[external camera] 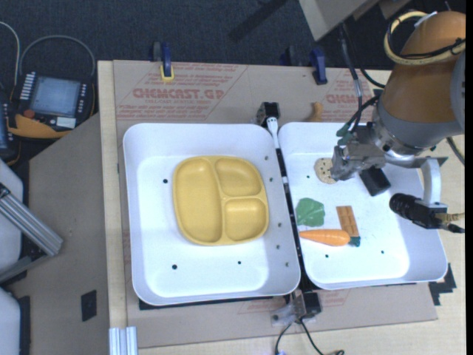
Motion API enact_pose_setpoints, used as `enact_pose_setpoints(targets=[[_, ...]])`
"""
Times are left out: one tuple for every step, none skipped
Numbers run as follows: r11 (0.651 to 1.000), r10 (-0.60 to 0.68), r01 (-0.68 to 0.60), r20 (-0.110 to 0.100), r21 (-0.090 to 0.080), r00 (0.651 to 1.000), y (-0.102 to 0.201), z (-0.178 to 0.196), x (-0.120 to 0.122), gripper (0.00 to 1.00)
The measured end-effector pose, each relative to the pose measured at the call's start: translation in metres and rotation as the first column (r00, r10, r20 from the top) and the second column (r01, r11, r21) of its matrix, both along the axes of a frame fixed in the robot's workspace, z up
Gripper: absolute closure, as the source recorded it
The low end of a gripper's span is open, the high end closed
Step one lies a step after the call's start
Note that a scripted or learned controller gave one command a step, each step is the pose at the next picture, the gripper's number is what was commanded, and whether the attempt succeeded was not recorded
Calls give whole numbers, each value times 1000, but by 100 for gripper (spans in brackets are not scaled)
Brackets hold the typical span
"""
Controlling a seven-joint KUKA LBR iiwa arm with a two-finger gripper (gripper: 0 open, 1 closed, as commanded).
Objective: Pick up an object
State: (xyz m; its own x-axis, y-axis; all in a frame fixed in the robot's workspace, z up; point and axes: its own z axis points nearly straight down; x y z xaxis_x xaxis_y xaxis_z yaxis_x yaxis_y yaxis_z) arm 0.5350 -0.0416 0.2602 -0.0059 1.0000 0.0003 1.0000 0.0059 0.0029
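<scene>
In the right bin (414, 268) lie a tan round cookie (322, 170), a green leafy piece (310, 211), an orange carrot (325, 237) and a brown stick (346, 220) with a teal end. My gripper (346, 163) hangs low over the bin's back half, just right of the cookie and partly in front of it. Nothing is seen held in it. The carrot, the green piece and the stick lie apart from the gripper, toward the front.
The left bin (148, 257) holds a yellow divided plate (220, 198). A black divider rail (284, 191) runs between the bins. The grey and orange arm (425, 72) covers the right bin's back right corner, and a black cylinder (414, 209) juts out over its right side.
</scene>
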Motion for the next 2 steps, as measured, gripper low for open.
enact_pose_setpoints(targets=[[1000,-1,1,-5,1,1000,45,-16,13,100],[1000,0,0,0,1,1000,95,-11,26,100]])
